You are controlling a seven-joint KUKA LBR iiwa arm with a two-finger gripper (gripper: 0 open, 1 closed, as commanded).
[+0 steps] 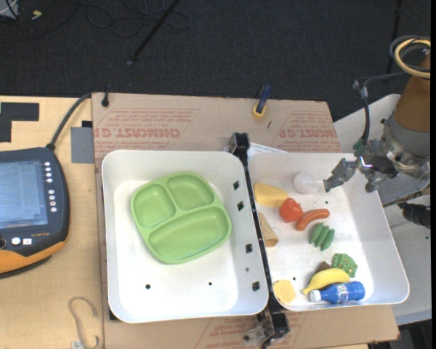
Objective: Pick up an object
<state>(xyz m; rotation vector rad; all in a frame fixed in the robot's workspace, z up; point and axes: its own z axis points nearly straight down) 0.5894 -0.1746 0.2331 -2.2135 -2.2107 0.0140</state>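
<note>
White egg (304, 182), smooth, near jaws (339, 174)

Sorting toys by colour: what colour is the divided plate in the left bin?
Light green, seen clearly in the camera view: divided plate.

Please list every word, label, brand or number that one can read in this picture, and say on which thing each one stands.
Red print on the cardboard sheet under the bins: upside down and blurred; cannot be read with certainty.
Same red print on the cardboard behind the right bin: also blurred.
Label on the blue bottle: white marks, too small to read.
Screen of the tablet-like pendant: lines of text, too small to read.
</note>
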